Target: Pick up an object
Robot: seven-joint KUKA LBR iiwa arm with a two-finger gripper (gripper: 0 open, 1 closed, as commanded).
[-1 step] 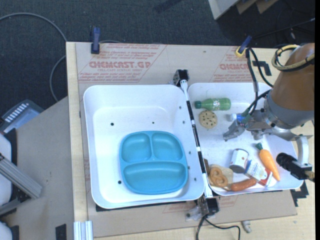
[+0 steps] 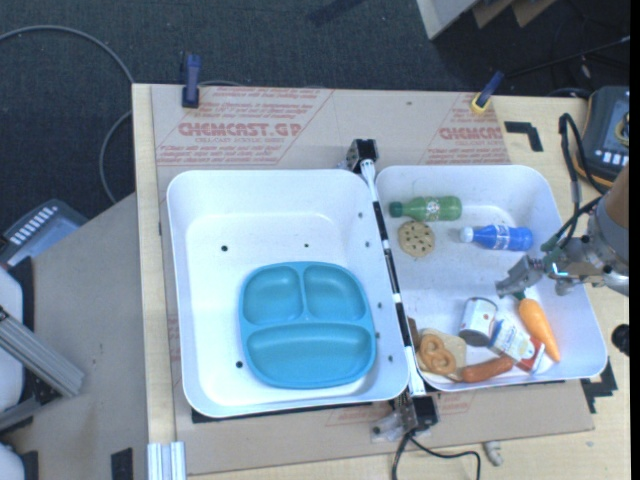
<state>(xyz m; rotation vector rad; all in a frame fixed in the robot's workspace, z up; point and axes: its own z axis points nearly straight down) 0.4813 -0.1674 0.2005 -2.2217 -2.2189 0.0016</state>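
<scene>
Hovering just above the carrot (image 2: 539,328), the pincer (image 2: 545,273) looks open and empty; the carrot seems light, stiff, best gripped mid-length.

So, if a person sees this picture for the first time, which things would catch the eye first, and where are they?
Probably the light blue plastic divided plate, which lies alone in the left white bin. Next, the cluster of small toy foods in the right white bin: a green plastic bottle and a blue plastic bottle near the far side, an orange toy carrot near the right wall. The gripper hangs just above the carrot.
</scene>
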